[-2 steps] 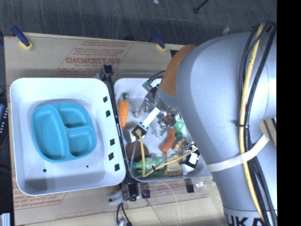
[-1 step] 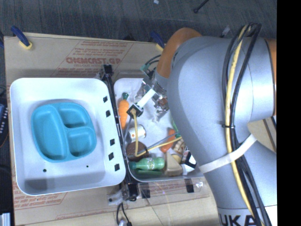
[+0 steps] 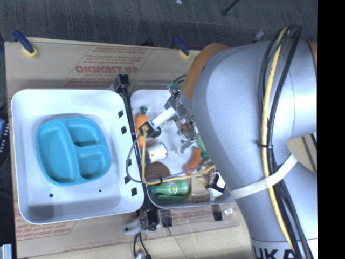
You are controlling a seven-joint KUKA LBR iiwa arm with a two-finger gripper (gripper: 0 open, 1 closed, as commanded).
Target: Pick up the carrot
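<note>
The carrot (image 3: 194, 157) is a small orange piece lying in the right bin (image 3: 145, 99), close under the grey arm. My gripper (image 3: 185, 135) hangs over the middle of that bin, just above and slightly left of the carrot. The view is too cluttered to tell whether anything is in its grasp. The arm's bulk hides the right half of the bin.
Around the carrot lie a white cup (image 3: 156, 153), a brown round disc (image 3: 157, 171), a green bottle (image 3: 172, 188) and an orange object (image 3: 142, 123) by the left wall. The left bin (image 3: 32, 198) holds a blue divided plate (image 3: 73, 149). Cables run along the divider.
</note>
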